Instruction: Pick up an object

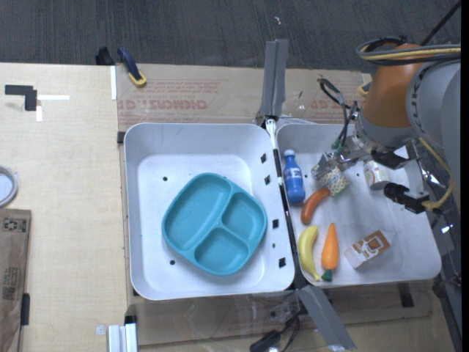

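Gripper: I see the two-finger gripper (333, 169) low in the right shallow white bin (410, 270), over a small patterned object (335, 184); I cannot tell whether the fingers are spread or pressed together, nor whether they touch it.
Candidates: I count a blue plastic bottle with a white cap (294, 176) by the bin's left wall, an orange-red sausage-shaped toy (314, 204) beside it, a yellow toy banana (308, 251) and orange toy carrot (330, 246) below, side by side, and a brown-and-white carton (367, 248) to their right.
Arm: my grey arm with its orange band (388, 94) comes in from the right.
Left bin: the left shallow white bin (139, 218) holds a turquoise three-compartment plate (213, 224).
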`<state>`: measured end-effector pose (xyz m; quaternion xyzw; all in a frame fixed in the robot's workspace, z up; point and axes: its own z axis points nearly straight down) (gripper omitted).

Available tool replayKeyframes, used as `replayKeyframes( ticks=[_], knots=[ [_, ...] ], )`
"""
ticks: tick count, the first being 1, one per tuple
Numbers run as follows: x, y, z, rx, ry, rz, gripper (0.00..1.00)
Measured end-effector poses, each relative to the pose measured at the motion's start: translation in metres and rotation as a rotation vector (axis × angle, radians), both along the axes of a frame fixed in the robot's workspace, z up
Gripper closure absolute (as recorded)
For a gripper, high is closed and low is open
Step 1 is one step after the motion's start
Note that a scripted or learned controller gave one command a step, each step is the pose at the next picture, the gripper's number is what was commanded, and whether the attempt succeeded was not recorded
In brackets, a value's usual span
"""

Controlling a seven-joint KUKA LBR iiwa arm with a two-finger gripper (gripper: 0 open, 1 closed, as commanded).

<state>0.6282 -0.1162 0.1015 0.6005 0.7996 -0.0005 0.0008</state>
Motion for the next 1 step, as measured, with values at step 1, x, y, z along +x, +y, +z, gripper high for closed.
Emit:
replayKeyframes(
  ticks=[1],
  knots=[
    [0.0100, 0.0676, 0.1479, 0.000, -0.001, -0.022, 1.00]
  ],
)
